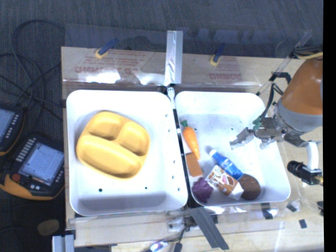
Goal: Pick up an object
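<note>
Where the grey arm point(302, 96) reaches in from the right, hangs over the right bin point(220, 106), gripper point(242, 139) splayed wide, nothing between its fingers. Near side of that bin: one carrot point(190, 140), one blue-capped bottle point(226, 163), one printed packet point(223, 181), one purple piece point(202, 189), one brown ball point(250, 186). Left bin point(79, 104): one yellow bread-shaped lump point(112, 143).

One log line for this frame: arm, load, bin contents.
gripper over right bin | nothing between fingers | carrot, bottle untouched | left bin: yellow bread

Two white bins point(73, 140); one yellow bread loaf point(112, 143); one carrot point(191, 141); one bottle point(226, 164).
</note>
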Robot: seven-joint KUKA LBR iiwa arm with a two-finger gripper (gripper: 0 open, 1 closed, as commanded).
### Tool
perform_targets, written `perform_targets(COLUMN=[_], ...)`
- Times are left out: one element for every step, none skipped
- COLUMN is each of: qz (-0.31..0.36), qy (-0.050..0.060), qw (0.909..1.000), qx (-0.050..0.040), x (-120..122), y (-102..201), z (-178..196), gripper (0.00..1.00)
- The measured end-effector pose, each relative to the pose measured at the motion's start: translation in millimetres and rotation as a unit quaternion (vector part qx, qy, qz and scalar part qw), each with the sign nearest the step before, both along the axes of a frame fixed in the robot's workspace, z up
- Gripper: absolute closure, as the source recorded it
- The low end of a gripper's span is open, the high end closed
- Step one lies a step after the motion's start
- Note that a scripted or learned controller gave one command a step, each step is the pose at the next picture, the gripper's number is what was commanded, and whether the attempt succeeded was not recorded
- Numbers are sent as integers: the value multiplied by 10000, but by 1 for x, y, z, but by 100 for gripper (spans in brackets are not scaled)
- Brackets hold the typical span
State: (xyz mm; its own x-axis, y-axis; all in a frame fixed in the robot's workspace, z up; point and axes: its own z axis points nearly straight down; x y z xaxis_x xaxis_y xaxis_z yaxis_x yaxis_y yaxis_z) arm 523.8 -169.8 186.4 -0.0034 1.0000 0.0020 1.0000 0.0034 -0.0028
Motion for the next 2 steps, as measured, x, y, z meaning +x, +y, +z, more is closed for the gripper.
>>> perform_targets(qz=[-374, 652], qy=[-4, -4], qw=[9993, 9979], qx=[-3, -5], x=[-4, 31], y=[-51, 24], z=[-24, -12], gripper=[0, 0])
